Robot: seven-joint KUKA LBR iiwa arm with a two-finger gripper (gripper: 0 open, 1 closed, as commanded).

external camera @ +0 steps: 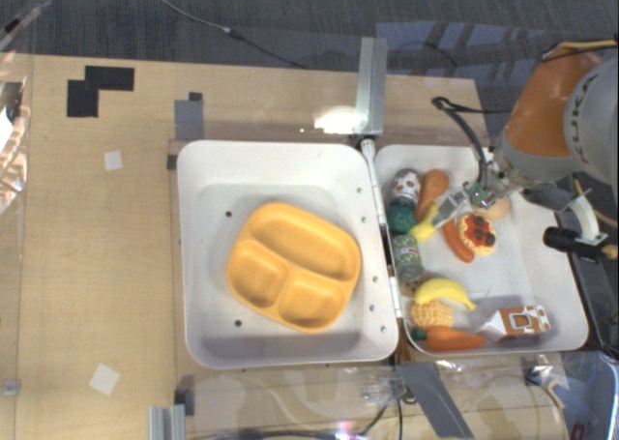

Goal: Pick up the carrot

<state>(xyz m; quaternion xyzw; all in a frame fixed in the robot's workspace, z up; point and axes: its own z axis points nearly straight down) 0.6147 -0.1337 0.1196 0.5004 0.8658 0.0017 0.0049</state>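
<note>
The carrot (455,338), orange and tapered, lies along the front wall of the right bin (556,278), just below a corn cob (431,313) and a banana (447,291). My gripper (455,207) hangs over the upper middle of that bin, well behind the carrot. It sits between an orange-brown sausage-shaped piece (432,190) and a pizza slice (473,235). Nothing shows in its grasp.
The left bin (208,235) holds a yellow divided plate (293,265). In the right bin, a small bottle (406,254) and a round figure (406,184) stand along the left wall. A small carton (522,320) lies at the front right.
</note>
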